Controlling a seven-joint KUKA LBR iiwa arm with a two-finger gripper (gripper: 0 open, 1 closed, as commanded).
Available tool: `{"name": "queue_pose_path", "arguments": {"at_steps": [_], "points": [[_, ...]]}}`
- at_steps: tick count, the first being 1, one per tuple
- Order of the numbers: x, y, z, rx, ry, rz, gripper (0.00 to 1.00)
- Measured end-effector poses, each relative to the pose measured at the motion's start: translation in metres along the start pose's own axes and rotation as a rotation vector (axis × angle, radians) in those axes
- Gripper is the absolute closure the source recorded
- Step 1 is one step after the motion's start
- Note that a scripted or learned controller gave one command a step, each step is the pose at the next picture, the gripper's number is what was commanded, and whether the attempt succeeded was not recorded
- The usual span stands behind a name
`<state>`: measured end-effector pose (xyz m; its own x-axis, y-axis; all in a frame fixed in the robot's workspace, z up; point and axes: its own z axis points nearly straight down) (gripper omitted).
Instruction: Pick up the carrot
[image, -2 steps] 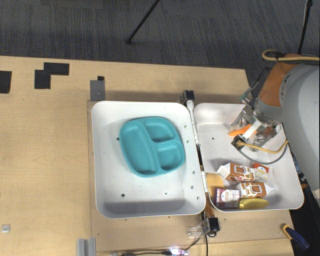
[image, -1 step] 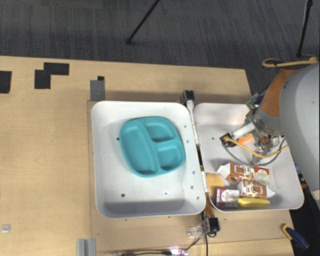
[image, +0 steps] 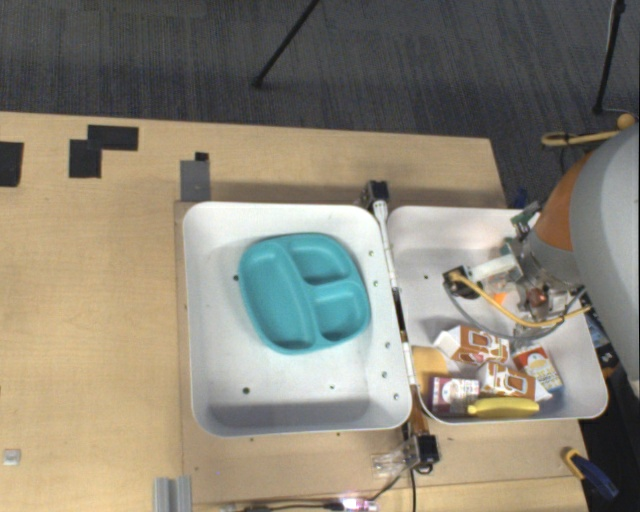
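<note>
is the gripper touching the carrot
Cannot tell. In the camera view the gripper sits right over a small orange bit, maybe the carrot, with cables hiding any contact.

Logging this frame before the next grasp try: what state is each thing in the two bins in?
Teal three-compartment plastic plate: lying flat in the left white bin, nothing on it.
Gripper: low over the right white bin.
Small orange carrot: lying under the gripper, partly hidden.
Yellow toy banana: lying flat at the near wall.
Brown-and-white packets: piled loosely.
</note>
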<state>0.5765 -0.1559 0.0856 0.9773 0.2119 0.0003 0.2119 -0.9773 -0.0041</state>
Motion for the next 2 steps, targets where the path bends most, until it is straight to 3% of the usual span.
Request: {"name": "queue_pose_path", "arguments": {"at_steps": [1,2], "points": [[-0.031,-0.044,-0.001,-0.002,0.001,0.004,0.00],[-0.030,-0.131,-0.102,0.002,0.009,-0.033,0.00]]}}
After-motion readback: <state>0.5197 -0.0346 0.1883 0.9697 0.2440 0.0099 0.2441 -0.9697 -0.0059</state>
